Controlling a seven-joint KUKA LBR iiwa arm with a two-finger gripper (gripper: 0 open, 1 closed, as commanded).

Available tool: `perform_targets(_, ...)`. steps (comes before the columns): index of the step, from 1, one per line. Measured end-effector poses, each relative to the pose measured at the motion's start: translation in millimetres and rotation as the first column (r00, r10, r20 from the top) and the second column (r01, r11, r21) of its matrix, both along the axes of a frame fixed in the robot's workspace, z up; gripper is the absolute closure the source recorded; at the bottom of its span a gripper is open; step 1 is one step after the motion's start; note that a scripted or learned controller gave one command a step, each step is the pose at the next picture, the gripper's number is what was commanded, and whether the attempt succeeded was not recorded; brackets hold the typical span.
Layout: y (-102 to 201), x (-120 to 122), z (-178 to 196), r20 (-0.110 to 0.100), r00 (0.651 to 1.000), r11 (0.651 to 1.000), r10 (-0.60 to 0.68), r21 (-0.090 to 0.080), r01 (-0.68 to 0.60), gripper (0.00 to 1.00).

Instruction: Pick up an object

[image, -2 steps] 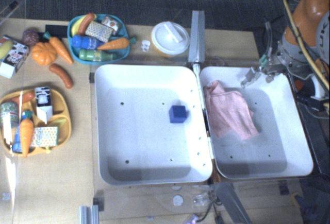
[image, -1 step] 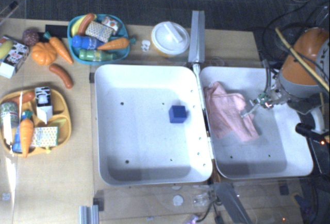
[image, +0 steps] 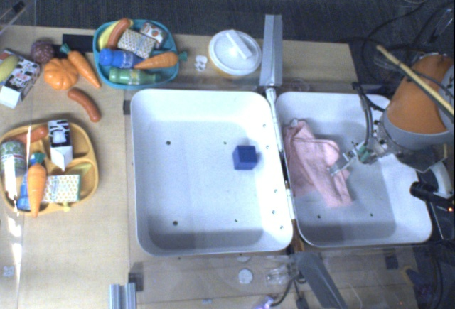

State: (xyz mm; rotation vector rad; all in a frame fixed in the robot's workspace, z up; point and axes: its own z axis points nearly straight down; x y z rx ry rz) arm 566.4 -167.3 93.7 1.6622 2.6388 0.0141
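Blue cube (image: 245,157) — small, solid-coloured, resting flat on the floor of the left bin (image: 153,158), right of that bin's centre and well apart from every wall. Pink cloth (image: 315,167) — crumpled, lying in the right bin (image: 409,226) against its left side, running from near the upper left corner down toward the middle of the floor. Gripper (image: 348,160) — low over the right bin at the cloth's right edge, pointing left; its two thin fingers look slightly spread, and whether any fold of cloth sits between them cannot be told. Arm (image: 419,105) — grey with the orange band, entering from the right above the right bin's upper right corner. Metal divider strip (image: 270,52) — upright in the view, standing above the seam where the two bins meet. White round lidded container (image: 234,52) — on the bench just above the left bin, beside the strip. Blue bowl (image: 135,52) — on the bench at upper left, heaped with toy food. Orange toy pumpkin (image: 58,74) and toy carrot (image: 87,69) — loose on the bench left of the blue bowl. Yellow tray (image: 85,158) — at the far left, carrying toy cartons and a carrot.
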Motion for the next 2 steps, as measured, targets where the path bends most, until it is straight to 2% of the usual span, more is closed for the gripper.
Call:
perform_targets(1,2,3,12,0.005,1.000,1.000,0.001,0.002,-0.001,1.00)
perform_targets(2,23,70,102,-0.020,0.976,0.976,-0.217,0.005,0.217,1.00)
